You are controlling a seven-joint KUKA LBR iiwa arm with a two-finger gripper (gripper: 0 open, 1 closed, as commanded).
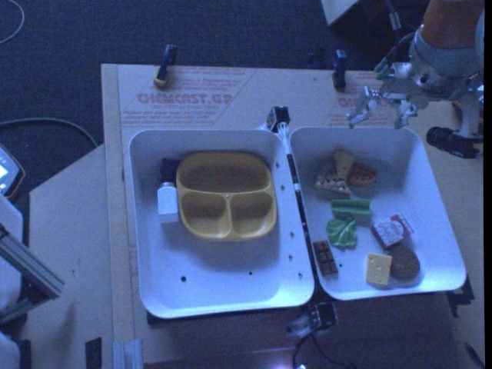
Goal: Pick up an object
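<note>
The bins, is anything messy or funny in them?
Nothing is spilled or broken. One oddity: the yellow tray in the left bin lies on a dark item, with a small white bottle at its left edge.

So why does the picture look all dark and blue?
The camera view is dim with a blue-purple cast, so colours look dull; the yellow tray and the white bins stand out most; the gripper at top right is a bit blurry; the small food toys look soft, with fine detail hard to make out.
</note>
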